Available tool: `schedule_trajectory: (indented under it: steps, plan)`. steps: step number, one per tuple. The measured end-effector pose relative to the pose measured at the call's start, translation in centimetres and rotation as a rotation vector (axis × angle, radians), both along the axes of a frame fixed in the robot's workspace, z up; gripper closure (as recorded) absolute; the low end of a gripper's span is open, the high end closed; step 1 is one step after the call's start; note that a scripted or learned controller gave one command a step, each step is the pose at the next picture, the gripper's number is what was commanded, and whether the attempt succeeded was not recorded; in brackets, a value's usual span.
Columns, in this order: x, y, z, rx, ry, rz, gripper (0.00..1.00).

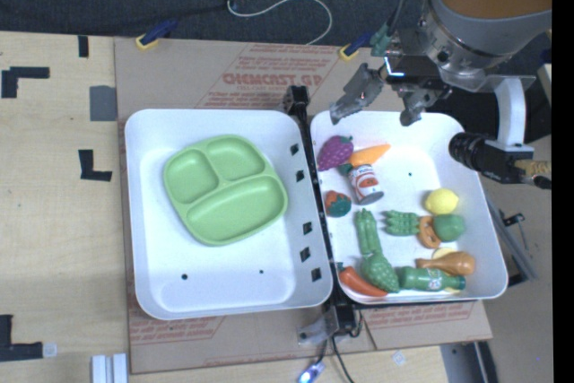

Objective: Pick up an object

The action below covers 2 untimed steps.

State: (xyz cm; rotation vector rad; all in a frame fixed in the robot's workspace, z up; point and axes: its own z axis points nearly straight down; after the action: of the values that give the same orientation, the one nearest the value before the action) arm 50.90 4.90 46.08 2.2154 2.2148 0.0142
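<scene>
**Tool spread open above the toy bin's far edge**

The left bin (143, 193) carries a green divided plate (224, 188), lying a little toward its far-left corner. Just beside it, the right bin (466, 134) holds the toys. Along its left edge sit a bunch of purple grapes (334, 151), a small red-labelled can (365, 182) and a round red-and-green piece (338, 204); an orange carrot (371, 153) lies touching the can's far end. Toward the near edge are green vegetables (369, 251) (their exact kinds are hard to tell), another carrot (357, 284) at the near-left corner, and a green bottle (430, 280). Near the right edge a yellow lemon (441, 201) rests against a green fruit (450, 226). The tool (381, 104) hangs over the bin's far edge, fingers wide apart with nothing between them, clear of every toy.
</scene>
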Motion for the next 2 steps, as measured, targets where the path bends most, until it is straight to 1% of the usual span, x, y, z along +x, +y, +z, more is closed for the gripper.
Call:
schedule_trajectory:
  steps: [1,2]
  plan:
    - [-2.65,7.14,0.72,0.001,0.013,0.01,0.0]
    - [-2.52,6.79,1.63,-0.002,0.014,0.004,1.0]
